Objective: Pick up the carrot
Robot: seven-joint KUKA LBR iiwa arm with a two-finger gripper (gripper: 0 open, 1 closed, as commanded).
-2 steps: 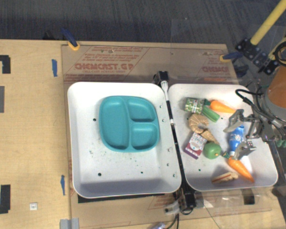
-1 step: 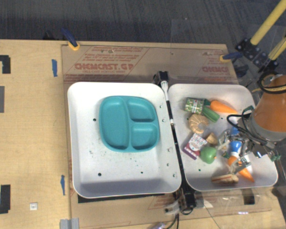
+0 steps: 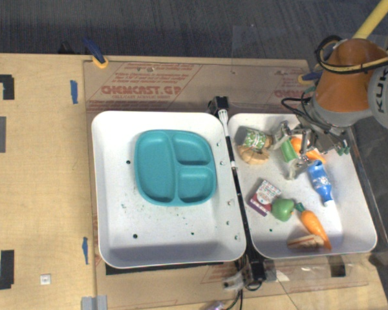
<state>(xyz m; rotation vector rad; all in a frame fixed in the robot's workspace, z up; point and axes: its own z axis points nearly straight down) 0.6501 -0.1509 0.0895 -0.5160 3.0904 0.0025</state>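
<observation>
Carrot (image 3: 312, 222): one, right bin (image 3: 362, 221); one teal tray (image 3: 175, 166), left bin (image 3: 113, 192).

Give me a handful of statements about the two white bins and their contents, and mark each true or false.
1. The teal sectioned plastic plate lies in the left white bin. True.
2. The orange toy carrot sits on that plate. False: it lies in the right white bin, near the front.
3. The green toy pepper lies just left of the carrot. True.
4. The blue squeeze tube lies in the left bin. False: it is in the right bin.
</observation>
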